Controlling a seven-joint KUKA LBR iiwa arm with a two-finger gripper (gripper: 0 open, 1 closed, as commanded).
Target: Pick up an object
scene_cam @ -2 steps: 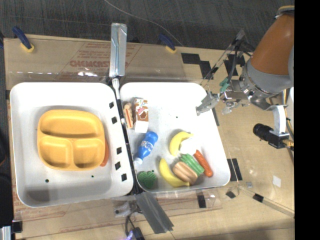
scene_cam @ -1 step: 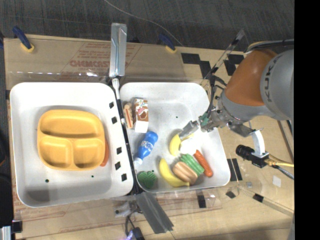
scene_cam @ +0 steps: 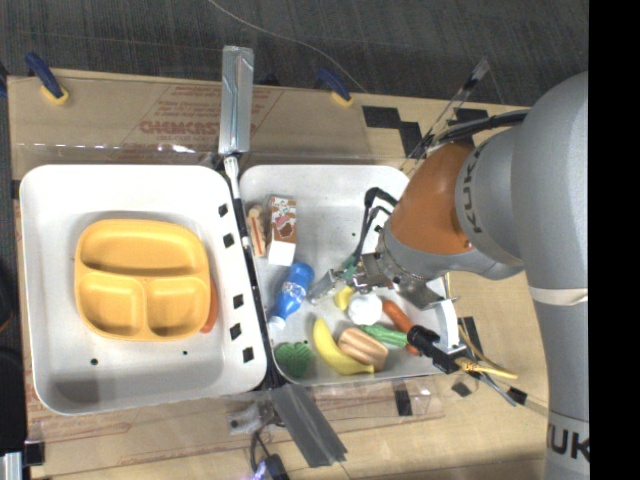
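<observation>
The right bin [scene_cam: 330,193] holds several toy foods. A blue bottle [scene_cam: 292,288] lies near its left wall, with a brown and white carton [scene_cam: 282,218] behind it. A banana [scene_cam: 333,349], a hot dog bun [scene_cam: 362,345], a green vegetable [scene_cam: 293,356], an orange carrot [scene_cam: 397,316] and a white piece [scene_cam: 365,309] crowd the front. My gripper [scene_cam: 345,283] is low in the bin, just right of the blue bottle and above the white piece. Nothing visibly hangs from it.
The left bin [scene_cam: 60,358] bears a yellow divided tray [scene_cam: 145,278]. A metal divider [scene_cam: 236,98] stands between the bins at the back. My grey arm with its orange band [scene_cam: 435,208] covers the right bin's right side.
</observation>
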